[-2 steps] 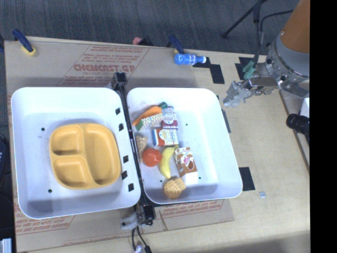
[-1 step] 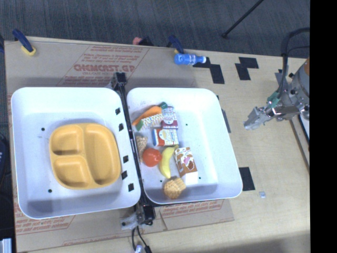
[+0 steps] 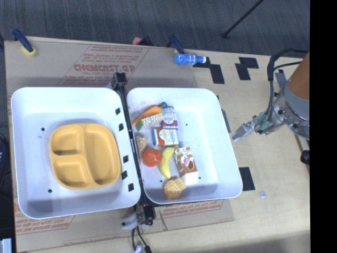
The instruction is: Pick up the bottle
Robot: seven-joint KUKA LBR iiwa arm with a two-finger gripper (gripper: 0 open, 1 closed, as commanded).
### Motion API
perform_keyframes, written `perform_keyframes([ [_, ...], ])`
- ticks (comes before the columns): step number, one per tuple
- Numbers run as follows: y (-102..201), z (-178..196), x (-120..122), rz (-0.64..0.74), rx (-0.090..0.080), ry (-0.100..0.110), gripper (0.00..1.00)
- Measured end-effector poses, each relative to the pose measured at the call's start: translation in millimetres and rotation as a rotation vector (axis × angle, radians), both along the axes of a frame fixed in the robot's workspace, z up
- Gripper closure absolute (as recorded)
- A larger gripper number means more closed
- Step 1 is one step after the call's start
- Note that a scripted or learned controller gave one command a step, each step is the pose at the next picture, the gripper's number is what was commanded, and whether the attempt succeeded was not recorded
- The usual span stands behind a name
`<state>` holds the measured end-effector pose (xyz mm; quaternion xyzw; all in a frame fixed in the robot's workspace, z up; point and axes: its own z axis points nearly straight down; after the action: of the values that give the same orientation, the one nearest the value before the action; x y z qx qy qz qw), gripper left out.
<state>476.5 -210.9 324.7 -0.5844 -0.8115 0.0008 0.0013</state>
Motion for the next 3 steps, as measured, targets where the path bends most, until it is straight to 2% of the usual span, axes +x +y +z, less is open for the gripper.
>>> perform_keyframes([
  [1,0.2,-57.9,-0.1,-0.035,0.0,0.0,1.0],
  [2,0.2,-68.5,-0.2,0.1,0.002,0.001,1.0],
  [3,0.4,-78.9,-0.3,0.178,0.004,0.003,1.0],
])
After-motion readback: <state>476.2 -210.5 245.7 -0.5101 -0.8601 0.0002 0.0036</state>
